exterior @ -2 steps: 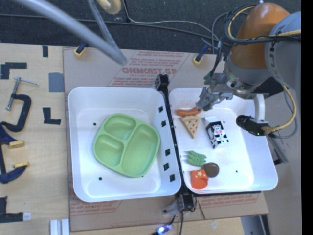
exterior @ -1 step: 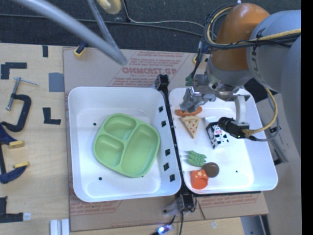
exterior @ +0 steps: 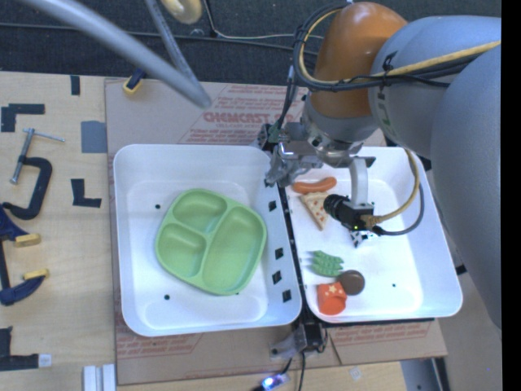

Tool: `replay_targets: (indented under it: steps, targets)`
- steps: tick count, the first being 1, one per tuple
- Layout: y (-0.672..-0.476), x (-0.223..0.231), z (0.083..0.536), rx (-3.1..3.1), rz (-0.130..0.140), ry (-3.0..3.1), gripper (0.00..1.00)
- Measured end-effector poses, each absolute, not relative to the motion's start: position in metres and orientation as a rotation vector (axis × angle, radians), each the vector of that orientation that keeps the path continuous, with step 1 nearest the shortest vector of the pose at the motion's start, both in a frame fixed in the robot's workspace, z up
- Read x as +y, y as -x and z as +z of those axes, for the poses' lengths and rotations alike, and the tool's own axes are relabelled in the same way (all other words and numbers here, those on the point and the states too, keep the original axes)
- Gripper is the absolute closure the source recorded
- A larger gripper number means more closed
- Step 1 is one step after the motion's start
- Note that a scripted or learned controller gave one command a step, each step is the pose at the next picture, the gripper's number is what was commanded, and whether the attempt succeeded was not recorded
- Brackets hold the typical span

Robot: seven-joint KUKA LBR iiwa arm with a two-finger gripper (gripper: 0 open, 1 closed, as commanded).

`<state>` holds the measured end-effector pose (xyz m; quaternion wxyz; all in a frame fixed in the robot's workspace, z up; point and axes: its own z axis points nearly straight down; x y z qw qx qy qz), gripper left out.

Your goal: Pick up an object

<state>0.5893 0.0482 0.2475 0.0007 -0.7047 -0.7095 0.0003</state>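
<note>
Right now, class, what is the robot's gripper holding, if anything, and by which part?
It cannot be told. The gripper sits low over the right bin, near the hot dog and pizza slice; nothing shows between its fingers.

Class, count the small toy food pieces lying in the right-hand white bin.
5: an orange sausage and tan wedge near the divider, green leafy piece, brown round piece, red piece. The arm may hide more.
</note>
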Motion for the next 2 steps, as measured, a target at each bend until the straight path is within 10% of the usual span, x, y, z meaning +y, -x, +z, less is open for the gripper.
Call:
replay_targets:
  steps: [1, 2]
  targets:
    - [-0.5942, 0.0987, 0.2284, -2.226, 0.005, 2.213, 1.00]
    - [-0.5943, 0.0962, 0.2296, -2.223, 0.004, 2.218, 0.00]
